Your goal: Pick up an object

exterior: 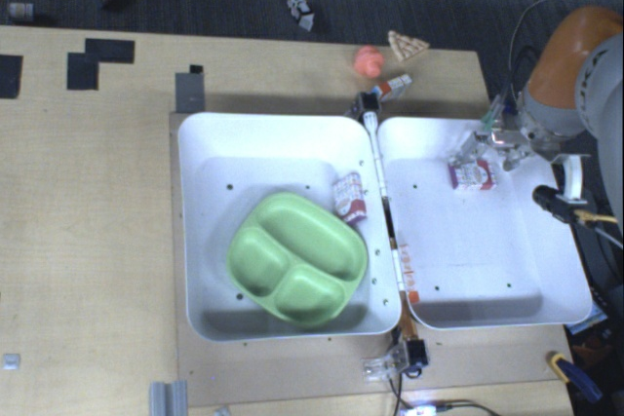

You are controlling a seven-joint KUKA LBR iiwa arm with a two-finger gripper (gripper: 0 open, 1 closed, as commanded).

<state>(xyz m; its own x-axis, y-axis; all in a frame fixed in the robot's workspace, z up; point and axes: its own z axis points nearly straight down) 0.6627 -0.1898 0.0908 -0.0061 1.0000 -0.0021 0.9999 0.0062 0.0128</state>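
- A light wooden bench stands on dark carpet and bears two shallow white bins side by side.
- The left bin holds a green plastic divided plate and, touching its upper right edge, a small red and white packet.
- The right bin holds a crumpled red and white wrapper near its far edge.
- The gripper hangs just over this wrapper; if its fingers are open or closed I cannot tell.
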